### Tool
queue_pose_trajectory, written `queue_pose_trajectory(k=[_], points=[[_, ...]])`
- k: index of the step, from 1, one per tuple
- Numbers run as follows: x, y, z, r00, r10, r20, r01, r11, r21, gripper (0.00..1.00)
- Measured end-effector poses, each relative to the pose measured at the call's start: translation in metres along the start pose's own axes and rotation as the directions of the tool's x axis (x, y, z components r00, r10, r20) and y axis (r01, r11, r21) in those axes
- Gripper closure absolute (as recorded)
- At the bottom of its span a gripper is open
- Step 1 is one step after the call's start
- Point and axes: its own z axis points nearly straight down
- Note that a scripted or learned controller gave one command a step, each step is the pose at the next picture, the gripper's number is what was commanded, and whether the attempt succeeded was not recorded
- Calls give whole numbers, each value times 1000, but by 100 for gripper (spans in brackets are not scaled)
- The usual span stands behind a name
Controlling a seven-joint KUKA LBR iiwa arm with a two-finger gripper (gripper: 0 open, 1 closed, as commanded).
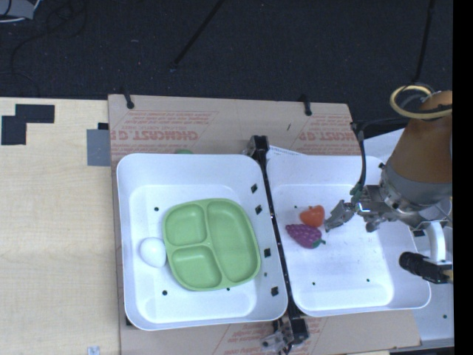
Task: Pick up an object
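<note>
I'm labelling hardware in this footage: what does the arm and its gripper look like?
The arm is a thick rounded grey body with an orange band above the wrist and a yellowish loop of cable at its top. A thin dark cable runs down beside it. The gripper is small, metallic grey, with slim fingers.

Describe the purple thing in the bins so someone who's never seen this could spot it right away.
Look in the right bin, near its left wall. The purple grape bunch lies there, just below a small orange-red item, with the hand close on its right. It is the only purple, knobbly object; its neighbour is smooth and orange-red.
</note>
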Motion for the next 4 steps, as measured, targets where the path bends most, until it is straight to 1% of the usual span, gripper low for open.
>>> queue_pose_trajectory(k=[1,2,3,4], points=[[0,3,-7,1000,-2,2,2,1000,-13,0],[5,-5,54,1000,-2,0,2,1000,-6,0],[6,-6,108,1000,-2,1,2,1000,-8,0],[5,-5,95,1000,4,1,-4,1000,-10,100]])
